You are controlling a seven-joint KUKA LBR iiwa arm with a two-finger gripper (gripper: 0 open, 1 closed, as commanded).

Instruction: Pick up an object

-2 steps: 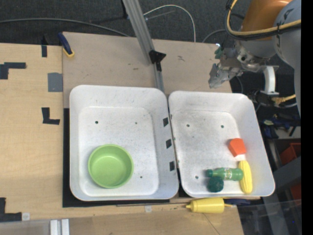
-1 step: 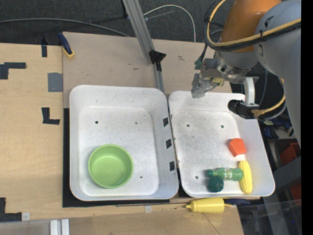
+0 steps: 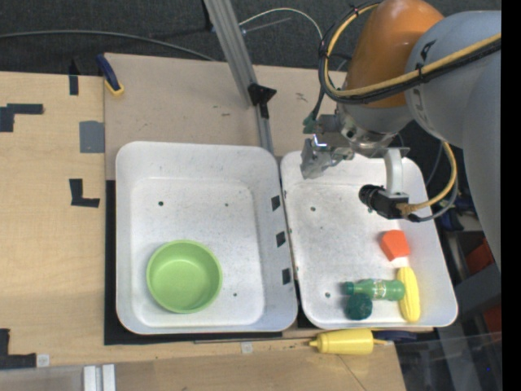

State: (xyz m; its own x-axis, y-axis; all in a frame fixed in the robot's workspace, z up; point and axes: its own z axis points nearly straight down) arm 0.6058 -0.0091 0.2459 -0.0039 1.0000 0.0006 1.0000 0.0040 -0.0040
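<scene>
Fingers (image 3: pixel 316 163) above right bin's (image 3: pixel 326 218) far rim

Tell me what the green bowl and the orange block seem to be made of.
Green bowl: probably plastic, a smooth, uniformly lime surface with a soft sheen along its rim. Orange block: looks matte and evenly coloured, perhaps plastic or foam; the view is too coarse to decide.

Green bowl (image 3: pixel 184 276) — glossy plastic; bins (image 3: pixel 130 218) — matt white
</scene>
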